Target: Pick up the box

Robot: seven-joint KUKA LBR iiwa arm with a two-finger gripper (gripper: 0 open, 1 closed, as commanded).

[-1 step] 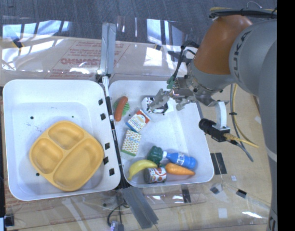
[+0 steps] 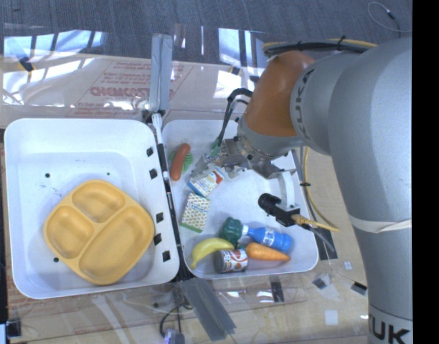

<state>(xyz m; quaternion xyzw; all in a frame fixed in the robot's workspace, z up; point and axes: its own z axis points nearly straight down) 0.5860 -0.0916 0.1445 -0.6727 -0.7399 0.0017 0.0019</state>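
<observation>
Two boxes lay in the right bin; your gripper hovered at the upper box. Whether it was spread or pinching could not be told; you needed to centre on the box, clear of the carrot.

The bench has shiny clear plastic on it, and two white bins sit on it side by side: left bin and right bin
</observation>
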